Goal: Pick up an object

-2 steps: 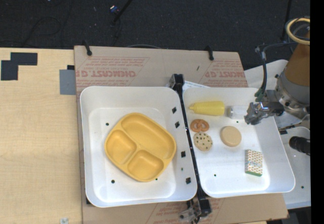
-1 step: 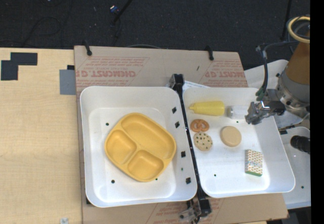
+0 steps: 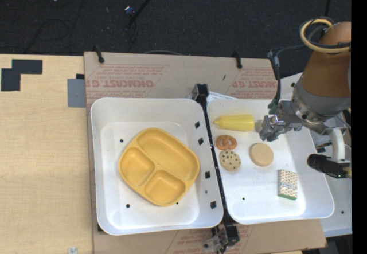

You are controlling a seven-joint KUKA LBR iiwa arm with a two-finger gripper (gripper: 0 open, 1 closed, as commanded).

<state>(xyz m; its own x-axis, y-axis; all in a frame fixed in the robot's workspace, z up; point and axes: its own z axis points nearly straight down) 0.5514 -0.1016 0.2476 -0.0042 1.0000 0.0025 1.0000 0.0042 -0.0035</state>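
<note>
Over the right bin: the end effector (image 3: pixel 269 128) hangs at the bin's upper part, just right of the yellow corn-shaped piece (image 3: pixel 234 122) and above the round tan disc (image 3: pixel 262 154) — whether it is open or closed on anything cannot be told at this slant.
Arm: the grey-and-orange arm (image 3: pixel 324 69) comes in from the right edge, wrist low over the right bin (image 3: pixel 312 204).
Progress: nothing is seen lifted; every piece lies flat on a bin floor. By the look of it, the pick is not yet done — approach stage at most.
Left to do: settle on one piece, close on it, raise it clear of the bin. The nearest candidates, judging by position, are the corn-shaped piece and the tan disc.
Count, bins: two, side by side on the table (image 3: pixel 40 155).
Count, left bin (image 3: pixel 109 213): one item — a yellow divided tray (image 3: pixel 159 165) with three compartments, lying askew near the middle.
Count, right bin: five items — one corn-shaped piece, one pretzel-like piece (image 3: pixel 226 143), one chocolate-chip cookie (image 3: pixel 230 160), one tan disc, one small patterned box (image 3: pixel 288 184).
Layout, right bin: pretzel and cookie sit close together beside the divider; disc just right of them; the box well apart toward the lower right.
Total loose things: six.
</note>
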